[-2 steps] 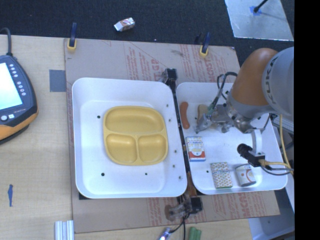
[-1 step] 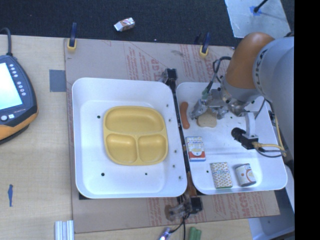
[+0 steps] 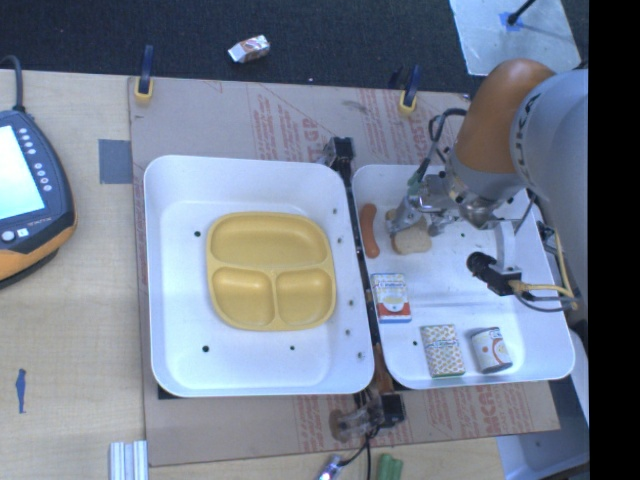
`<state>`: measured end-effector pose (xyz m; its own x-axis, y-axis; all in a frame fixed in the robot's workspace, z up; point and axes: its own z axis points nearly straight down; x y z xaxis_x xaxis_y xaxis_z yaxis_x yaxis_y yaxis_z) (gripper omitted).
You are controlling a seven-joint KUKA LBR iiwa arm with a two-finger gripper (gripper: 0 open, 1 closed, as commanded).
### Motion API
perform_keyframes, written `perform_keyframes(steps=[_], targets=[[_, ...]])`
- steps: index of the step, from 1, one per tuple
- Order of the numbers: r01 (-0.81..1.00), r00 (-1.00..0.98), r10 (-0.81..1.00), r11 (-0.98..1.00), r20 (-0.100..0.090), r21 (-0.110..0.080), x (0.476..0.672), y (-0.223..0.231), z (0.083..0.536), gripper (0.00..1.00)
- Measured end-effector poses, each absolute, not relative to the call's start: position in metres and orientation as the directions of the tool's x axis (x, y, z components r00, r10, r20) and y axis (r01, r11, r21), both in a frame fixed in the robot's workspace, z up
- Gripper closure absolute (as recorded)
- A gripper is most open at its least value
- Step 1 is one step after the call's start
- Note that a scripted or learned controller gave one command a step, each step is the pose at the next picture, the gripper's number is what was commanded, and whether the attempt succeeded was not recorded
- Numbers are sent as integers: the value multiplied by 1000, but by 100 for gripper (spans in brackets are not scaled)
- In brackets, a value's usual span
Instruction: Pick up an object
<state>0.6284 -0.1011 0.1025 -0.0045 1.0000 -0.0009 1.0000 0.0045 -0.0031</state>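
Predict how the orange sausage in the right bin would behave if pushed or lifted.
The orange sausage looks round and slim, so a sideways push would probably roll it. Its surface seems smooth, so it may slip. It looks small, so it is likely light.

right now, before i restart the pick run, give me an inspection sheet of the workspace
surface: wooden bench, brown cardboard sheet under the left white bin and the right white bin
job's things: in the right white bin, a reddish-brown sausage, tan bread-like chunk, small red-and-white carton, speckled flat box, small white-and-red can
clutter: yellow three-compartment plastic tray in the left white bin
grippers: grey gripper low over the tan chunk; grasp cannot be told
cables: black cable by the pendant
surroundings: orange-and-grey teach pendant on the bench, crumpled silver wrapper on the dark floor, blue-handled clamp
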Motion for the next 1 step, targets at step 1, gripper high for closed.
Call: perform_keyframes(steps=[1], targets=[[1000, -3, 1000, 3, 1, -2, 609, -43, 192, 100]])
